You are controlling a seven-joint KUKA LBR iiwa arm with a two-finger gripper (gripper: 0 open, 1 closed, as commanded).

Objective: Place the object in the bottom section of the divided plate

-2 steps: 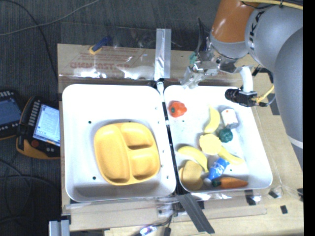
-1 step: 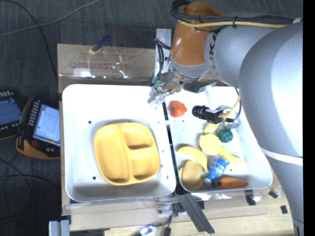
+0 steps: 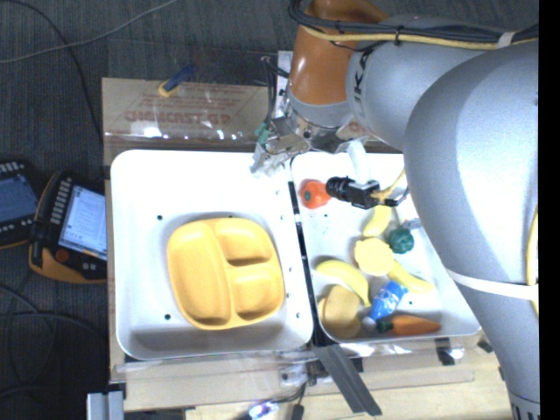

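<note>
The yellow divided plate [image 3: 226, 272] lies in the left bin [image 3: 140, 234]. My claw [image 3: 278, 143] hangs over that bin's far rim; I cannot tell its state.

We note the divided plate [image 3: 226, 272]: smooth yellow plastic, semi-gloss. Both bins [image 3: 140, 199]: glossy white plastic. Arm [image 3: 455, 121] shell: smooth satin grey w/ glossy orange band. Floor [image 3: 52, 77]: matt dark carpet, rough texture.

Arm [image 3: 455, 103] cut off by right edge, covering right bin [image 3: 455, 318] corner. Fingers [image 3: 276, 147] small, blurred; gap unreadable. Handheld device [image 3: 17, 204], far left of fingers, cropped.
</note>
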